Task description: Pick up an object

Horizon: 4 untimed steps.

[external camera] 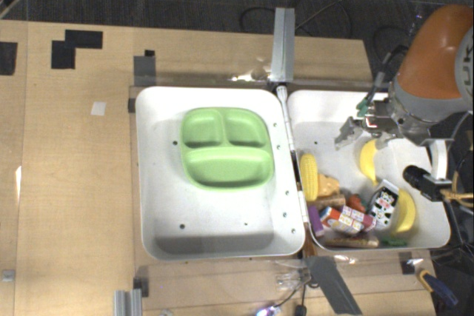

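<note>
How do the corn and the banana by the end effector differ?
1. The corn is a straight cob, paler yellow with a bumpy surface; the banana is curved, smooth and brighter.
2. The corn lies along the right bin's left wall; the banana sits nearer the middle, just below the end effector.
Both are yellow and lie in the same bin.

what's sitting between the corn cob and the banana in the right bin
In the camera view, a jumble of small packets and toy food lies between the corn cob and the lower banana.

Toys crowd the right bin's (326, 111) near end; its far-left floor lies open for passing.
</note>
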Each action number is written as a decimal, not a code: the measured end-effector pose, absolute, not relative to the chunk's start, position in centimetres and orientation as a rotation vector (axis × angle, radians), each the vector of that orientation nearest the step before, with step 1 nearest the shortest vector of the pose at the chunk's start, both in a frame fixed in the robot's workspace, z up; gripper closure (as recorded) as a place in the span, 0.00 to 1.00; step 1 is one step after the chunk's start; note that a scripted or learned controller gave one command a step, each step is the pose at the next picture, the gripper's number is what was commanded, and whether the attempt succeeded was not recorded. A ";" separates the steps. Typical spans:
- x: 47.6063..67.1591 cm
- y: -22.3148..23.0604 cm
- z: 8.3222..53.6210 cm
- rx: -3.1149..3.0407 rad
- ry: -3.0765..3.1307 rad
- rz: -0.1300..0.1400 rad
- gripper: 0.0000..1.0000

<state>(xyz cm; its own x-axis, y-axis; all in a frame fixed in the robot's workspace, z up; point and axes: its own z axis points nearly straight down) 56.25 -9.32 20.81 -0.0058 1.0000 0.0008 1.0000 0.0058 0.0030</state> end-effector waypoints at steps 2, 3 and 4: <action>57.6 -18.1 9.0 1.798 2.563 0.010 0.00; 57.9 -18.0 10.3 1.796 2.557 0.020 1.00; 58.1 -18.0 11.6 1.793 2.551 0.026 1.00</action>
